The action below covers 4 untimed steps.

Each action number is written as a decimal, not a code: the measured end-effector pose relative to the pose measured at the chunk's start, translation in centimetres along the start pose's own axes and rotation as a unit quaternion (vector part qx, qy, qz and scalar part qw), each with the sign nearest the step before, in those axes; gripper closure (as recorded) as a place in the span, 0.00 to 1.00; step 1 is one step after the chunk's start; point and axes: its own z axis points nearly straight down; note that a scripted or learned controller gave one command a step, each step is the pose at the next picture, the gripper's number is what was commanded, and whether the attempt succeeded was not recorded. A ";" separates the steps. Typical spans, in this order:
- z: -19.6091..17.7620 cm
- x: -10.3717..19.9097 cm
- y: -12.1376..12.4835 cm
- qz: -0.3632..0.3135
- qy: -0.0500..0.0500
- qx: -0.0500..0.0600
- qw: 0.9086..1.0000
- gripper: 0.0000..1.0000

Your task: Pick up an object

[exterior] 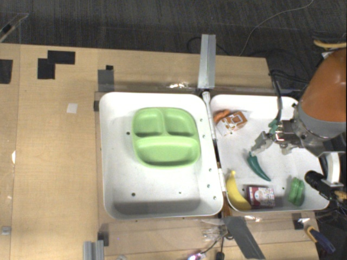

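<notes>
My gripper (272, 146) hangs over the middle of the right bin (238, 104), its fingers spread open with nothing between them. Just below its left finger lies a green chili pepper (258, 166), slanting down to the right. An orange and white packet (230, 120) lies near the bin's back left corner. Along the front edge are a yellow banana (235, 189), a dark red can (261, 195) on its side, and a round green object (296, 191).
The left bin (116, 167) holds a green divided plate (165, 136) toward its back. A metal post (207, 61) stands behind the seam between the bins. The arm's orange band (328, 85) sits over the right bin's far right side.
</notes>
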 end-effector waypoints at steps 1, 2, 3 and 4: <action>13.4 -2.6 4.0 0.166 0.001 0.001 0.986 0.00; 12.6 -2.5 4.1 0.167 0.002 0.001 0.986 1.00; -1.3 3.5 1.0 0.148 0.000 -0.001 0.989 1.00; -1.9 8.0 -1.5 0.079 0.000 0.000 0.997 1.00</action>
